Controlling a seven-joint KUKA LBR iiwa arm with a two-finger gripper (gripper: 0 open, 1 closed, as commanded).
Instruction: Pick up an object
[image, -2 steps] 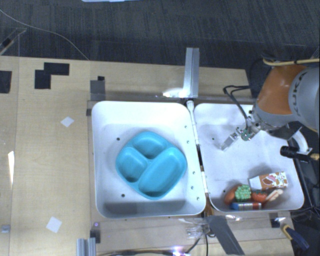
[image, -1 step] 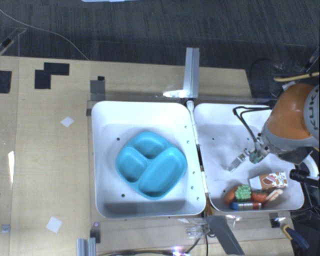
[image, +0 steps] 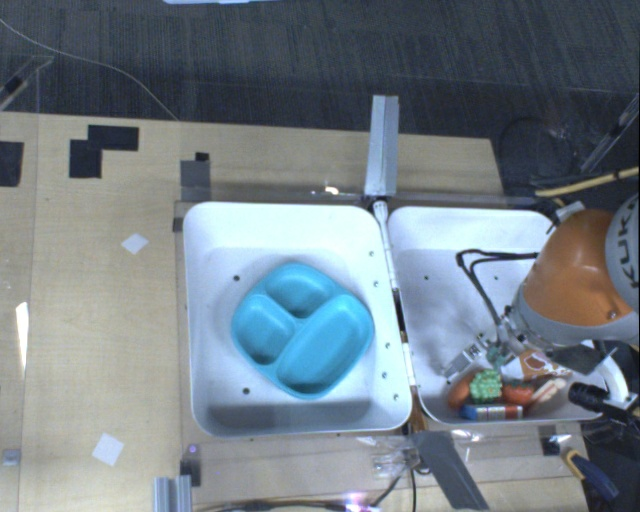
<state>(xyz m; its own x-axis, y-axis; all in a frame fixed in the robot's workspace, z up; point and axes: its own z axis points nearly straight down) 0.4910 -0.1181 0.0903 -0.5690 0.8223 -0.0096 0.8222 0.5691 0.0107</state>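
A small green block (image: 487, 384) sits among orange and red pieces (image: 500, 395), heaped at six o'clock of the right bin (image: 440, 260). The gripper (image: 487, 356) hangs just above, likely aiming there; its grasp I cannot tell. At nine o'clock, a smooth blue divided tray (image: 303, 328) fills the left bin (image: 215, 300).

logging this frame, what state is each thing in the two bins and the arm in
blue divided tray: upright, flat in the left bin, compartments bare
pile of small objects: heaped in the right bin's near corner
green block: on top of the pile
end effector: low over the pile, nothing seen held
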